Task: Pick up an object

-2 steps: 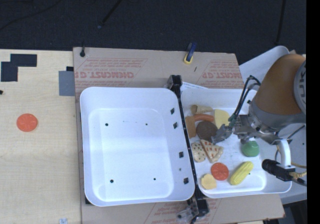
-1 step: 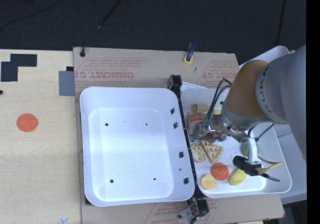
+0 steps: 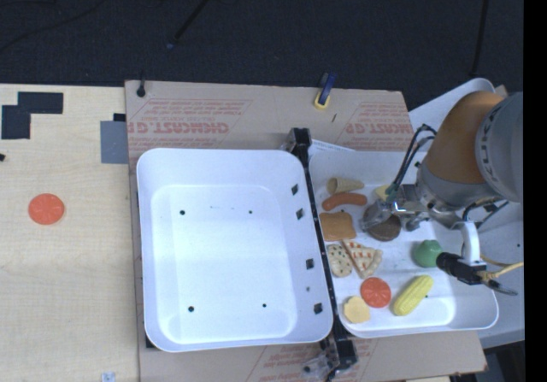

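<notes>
**Object not yet secured: hand low in crowded right bin**

Left bin point(image 3: 162, 175) noted on the table point(image 3: 68, 286). Right bin point(image 3: 479, 316) carries toy foods packed close: sausage point(image 3: 344, 200), toast point(image 3: 338, 226), waffle pieces point(image 3: 355, 259), tomato point(image 3: 374, 291), corn point(image 3: 411, 295). Hand point(image 3: 386, 216) sits over a brown round piece point(image 3: 385, 231); its state cannot be told. Risk: neighbours lie near, so closing may nudge them or catch two

A robotics lab bench is hosting a grey arm point(image 3: 479, 158). Toy food is sitting beneath its gripper point(image 3: 385, 216); cables are trailing across dark carpet point(image 3: 256, 13) beyond.
</notes>
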`<state>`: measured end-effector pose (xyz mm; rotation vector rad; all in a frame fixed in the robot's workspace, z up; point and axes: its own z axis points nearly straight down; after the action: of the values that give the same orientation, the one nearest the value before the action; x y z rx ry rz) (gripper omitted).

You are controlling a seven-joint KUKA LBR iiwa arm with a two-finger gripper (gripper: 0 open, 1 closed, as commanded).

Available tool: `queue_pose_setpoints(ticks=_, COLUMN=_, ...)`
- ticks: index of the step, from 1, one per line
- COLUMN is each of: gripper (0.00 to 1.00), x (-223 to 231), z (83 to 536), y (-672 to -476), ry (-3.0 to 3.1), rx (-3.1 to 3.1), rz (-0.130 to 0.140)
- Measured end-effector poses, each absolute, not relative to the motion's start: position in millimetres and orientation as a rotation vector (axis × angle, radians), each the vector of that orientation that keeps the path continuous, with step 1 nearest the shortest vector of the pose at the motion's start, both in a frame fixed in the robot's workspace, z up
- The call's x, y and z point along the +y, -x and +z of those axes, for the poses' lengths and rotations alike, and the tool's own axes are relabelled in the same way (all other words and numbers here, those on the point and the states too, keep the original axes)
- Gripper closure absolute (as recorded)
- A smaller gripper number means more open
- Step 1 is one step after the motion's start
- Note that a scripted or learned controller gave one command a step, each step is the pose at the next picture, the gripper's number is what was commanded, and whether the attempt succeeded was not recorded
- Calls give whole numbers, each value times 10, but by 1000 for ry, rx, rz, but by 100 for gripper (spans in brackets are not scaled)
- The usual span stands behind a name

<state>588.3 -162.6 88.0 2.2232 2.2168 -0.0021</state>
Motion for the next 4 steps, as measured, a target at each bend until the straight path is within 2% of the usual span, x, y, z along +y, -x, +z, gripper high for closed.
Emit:
queue_pose_setpoints(ticks=1, gripper=0, x=-1758, z=884, y=-6385, ry=-2214, rx=2225, rz=2)
queue_pose_setpoints(ticks=2, gripper=0, x=-1179, z=910, y=-5941, ry=-2224, rx=2228, rz=-2)
queue_pose_setpoints(ticks=3, gripper=0, x=-897, z=873, y=-6160, ry=-2221, rx=2224, rz=0)
queue_pose_setpoints(ticks=4, gripper=0, x=-890, z=873, y=-6444, ry=-2223, rx=2223, rz=0)
